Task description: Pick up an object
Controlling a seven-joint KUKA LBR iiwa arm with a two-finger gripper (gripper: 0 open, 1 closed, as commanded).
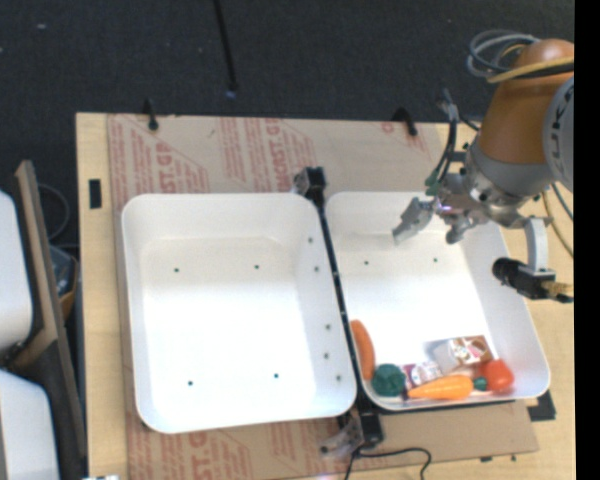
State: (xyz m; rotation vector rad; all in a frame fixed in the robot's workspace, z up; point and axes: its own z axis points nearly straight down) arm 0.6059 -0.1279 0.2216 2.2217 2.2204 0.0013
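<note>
My gripper (434, 224) hangs over the far part of the right bin (430, 278), its two grey fingers spread apart with nothing between them. Along the near edge of that bin lie an orange carrot-like piece (362, 346), a dark green round thing (387, 378), a second orange carrot (442, 388), a small printed packet (460, 352) and a red tomato-like ball (497, 374). All of these lie well below the gripper in the view, apart from it.
The left bin (230, 308) sits beside the right one, divided from it by a black strip (330, 268). Both rest on a cardboard sheet (240, 153) on the wooden bench. White furniture (0, 268) stands at the far left.
</note>
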